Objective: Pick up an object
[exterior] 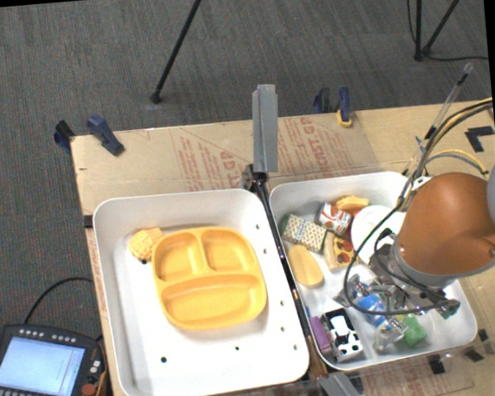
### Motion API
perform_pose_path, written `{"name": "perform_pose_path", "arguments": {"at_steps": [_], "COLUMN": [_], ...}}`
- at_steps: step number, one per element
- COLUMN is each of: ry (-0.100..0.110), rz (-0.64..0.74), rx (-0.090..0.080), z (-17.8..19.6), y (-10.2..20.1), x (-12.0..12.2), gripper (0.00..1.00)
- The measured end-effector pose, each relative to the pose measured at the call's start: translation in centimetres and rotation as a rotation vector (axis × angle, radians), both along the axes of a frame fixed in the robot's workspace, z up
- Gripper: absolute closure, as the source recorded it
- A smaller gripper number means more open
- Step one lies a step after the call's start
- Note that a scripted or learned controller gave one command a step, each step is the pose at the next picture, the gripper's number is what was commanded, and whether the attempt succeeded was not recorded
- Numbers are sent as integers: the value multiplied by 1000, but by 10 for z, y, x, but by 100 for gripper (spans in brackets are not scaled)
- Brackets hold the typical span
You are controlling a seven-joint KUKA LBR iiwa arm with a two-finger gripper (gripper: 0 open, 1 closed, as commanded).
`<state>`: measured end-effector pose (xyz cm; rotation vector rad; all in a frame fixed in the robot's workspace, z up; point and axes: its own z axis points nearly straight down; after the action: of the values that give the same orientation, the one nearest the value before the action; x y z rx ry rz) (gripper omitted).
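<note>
Down in the right-hand shallow white bin [465, 324] your clutter is packed close: a pale tan oval piece [305, 266] near the divider; a checked green-and-white packet [304, 228] behind it; a red-and-white can [334, 217] and a round white plate [373, 222] further back; a black-and-white block [343, 332] at the front edge. Over in the left white bin [120, 275] you have a yellow three-compartment plastic tray [209, 276] with a small yellow waffle-textured piece [144, 243] touching its back-left corner. Your gripper [396, 309] sits low over blue and green items [401, 328] at the right bin's front — the orange band and wrist hide them, so you cannot tell how the pincer stands or whether it holds anything.
</note>
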<state>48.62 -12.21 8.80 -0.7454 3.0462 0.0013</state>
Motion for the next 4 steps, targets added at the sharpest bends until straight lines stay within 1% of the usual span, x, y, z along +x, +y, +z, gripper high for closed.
{"name": "perform_pose_path", "arguments": {"at_steps": [1, 2, 3, 4], "ry": [-21, 7, 7, 2], "rz": [0, -164, -164, -60], "rx": [-2, 1, 1, 1], "z": [12, -2, -1, 0], "y": [1, 19, 18, 14], "x": [6, 41, 41, 123], "gripper": [100, 100, 0, 0]}}
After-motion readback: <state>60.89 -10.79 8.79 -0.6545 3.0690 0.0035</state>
